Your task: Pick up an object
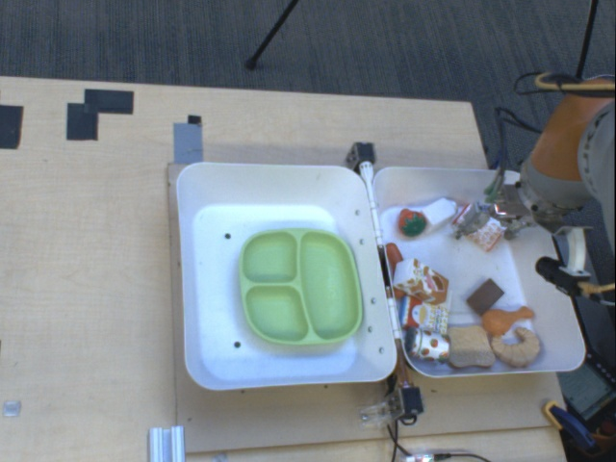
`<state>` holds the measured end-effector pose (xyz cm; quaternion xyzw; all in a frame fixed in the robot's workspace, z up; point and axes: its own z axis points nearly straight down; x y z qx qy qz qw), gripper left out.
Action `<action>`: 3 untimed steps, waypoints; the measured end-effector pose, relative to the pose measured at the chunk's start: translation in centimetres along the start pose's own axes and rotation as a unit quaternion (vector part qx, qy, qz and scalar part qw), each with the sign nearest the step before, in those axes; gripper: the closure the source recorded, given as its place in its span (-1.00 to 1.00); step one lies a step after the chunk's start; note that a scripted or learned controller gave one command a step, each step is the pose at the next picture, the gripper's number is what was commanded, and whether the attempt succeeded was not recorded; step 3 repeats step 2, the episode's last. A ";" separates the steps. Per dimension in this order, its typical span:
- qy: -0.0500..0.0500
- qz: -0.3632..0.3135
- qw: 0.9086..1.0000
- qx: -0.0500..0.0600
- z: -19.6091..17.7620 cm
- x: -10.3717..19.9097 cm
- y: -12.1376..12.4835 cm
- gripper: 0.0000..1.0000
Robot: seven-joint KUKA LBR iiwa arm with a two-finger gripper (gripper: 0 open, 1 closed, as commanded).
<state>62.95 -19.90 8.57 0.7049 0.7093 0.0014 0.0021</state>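
Observation:
The right white bin (568, 359) holds several small objects. Among them are a red strawberry-like toy (412, 222), a white piece (439, 209), a printed snack packet (424, 284), a brown block (484, 296), an orange toy (504, 319), a ring-shaped pastry (521, 347), a beige bread piece (468, 347) and a small can (432, 344). My gripper (478, 221) reaches in from the right and sits low at the bin's far right part, over a small red-and-white packet (490, 237). Whether it touches that packet is unclear.
The left white bin (192, 258) bears a green divided plate (299, 287). A ridge with clamps (377, 239) separates the two bins. The grey arm with its orange band (568, 142) crosses the right bin's far right corner. Black cables (568, 275) hang at the right edge.

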 end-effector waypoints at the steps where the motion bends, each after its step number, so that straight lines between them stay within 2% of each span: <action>1: 0.000 -0.003 1.000 0.002 -1.0 0.0 0.0 1.00; 2: 0.001 -0.001 1.000 -0.001 -10.7 8.9 1.2 1.00; 3: 0.001 -0.001 1.000 -0.001 -10.7 8.9 1.2 1.00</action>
